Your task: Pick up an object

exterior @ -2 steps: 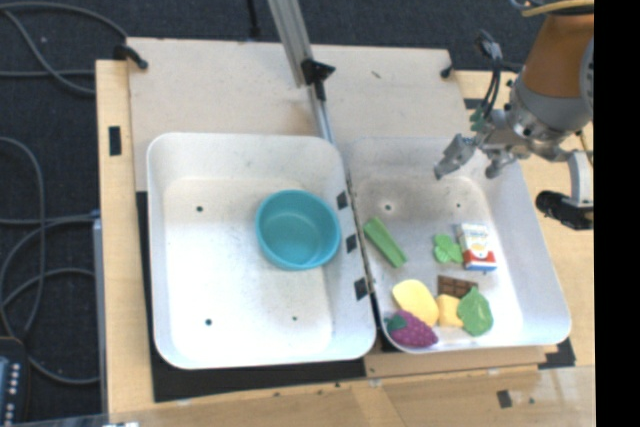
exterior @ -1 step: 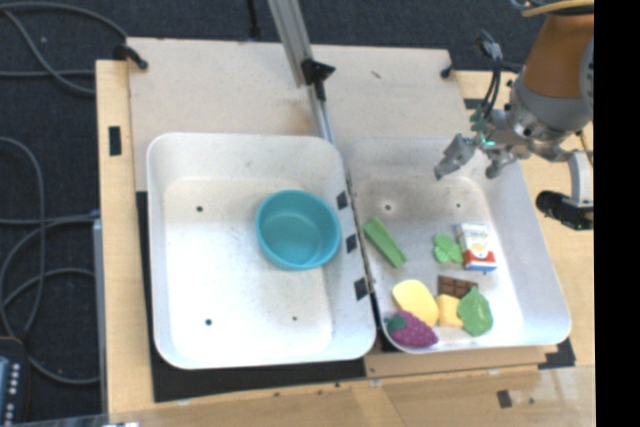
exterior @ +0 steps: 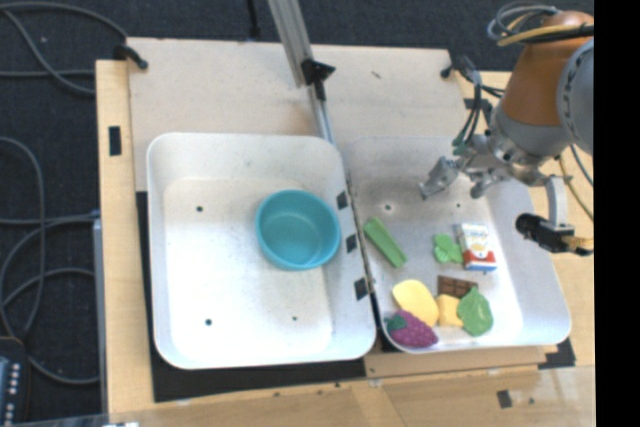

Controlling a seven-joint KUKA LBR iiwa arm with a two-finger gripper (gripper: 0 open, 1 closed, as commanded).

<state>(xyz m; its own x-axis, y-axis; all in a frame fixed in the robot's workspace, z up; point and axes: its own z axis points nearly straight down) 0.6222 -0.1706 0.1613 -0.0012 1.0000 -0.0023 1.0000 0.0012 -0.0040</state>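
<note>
Hand [exterior: 462, 177] open, nothing grasped, over right bin [exterior: 400, 165]; teal bowl [exterior: 297, 229] sits in left bin [exterior: 180, 215].

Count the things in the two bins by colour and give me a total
Teal: 1, bowl
Green: 3, long piece, small piece, rounded piece
Yellow: 1, piece
Purple: 1, grapes
Brown: 1, block
White, red and blue: 1, carton
Total: 8

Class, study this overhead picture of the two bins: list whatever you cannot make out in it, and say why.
1. Pincer: small and blurred in the camera view; open or shut cannot be told.
2. Brown piece: partly covered by the green lump.
3. Small box: print too small to read.
4. Arm: cut off at the right.
</note>
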